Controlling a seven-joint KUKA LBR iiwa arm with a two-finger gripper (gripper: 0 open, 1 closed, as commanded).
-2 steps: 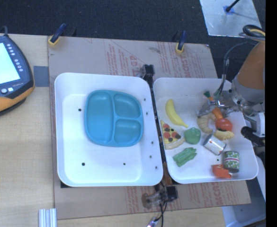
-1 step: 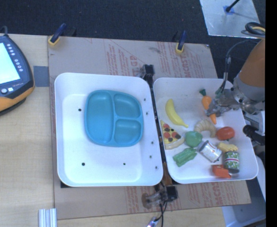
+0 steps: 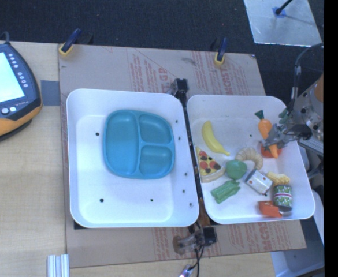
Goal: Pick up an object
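The right bin [image 3: 238, 105] holds several toy foods. Among them are a yellow banana [image 3: 214, 138], a pizza slice [image 3: 208, 164], a round green piece [image 3: 236, 169], a leafy green piece [image 3: 225, 191] and a beige ring [image 3: 251, 156]. A carrot [image 3: 264, 127] lies near the bin's right wall, with a small orange piece [image 3: 270, 150] just below it. My gripper [image 3: 279, 136] reaches in over the right rim, between the carrot and that orange piece. Nothing is visibly lifted.
A blue divided plate [image 3: 138, 143] lies in the left bin [image 3: 82, 201]. In the right bin's lower corner are a silver block [image 3: 259, 182], a corn piece [image 3: 279, 178], a small can [image 3: 282, 196] and an orange piece [image 3: 268, 209]. A tablet [image 3: 4, 91] rests at the far left.
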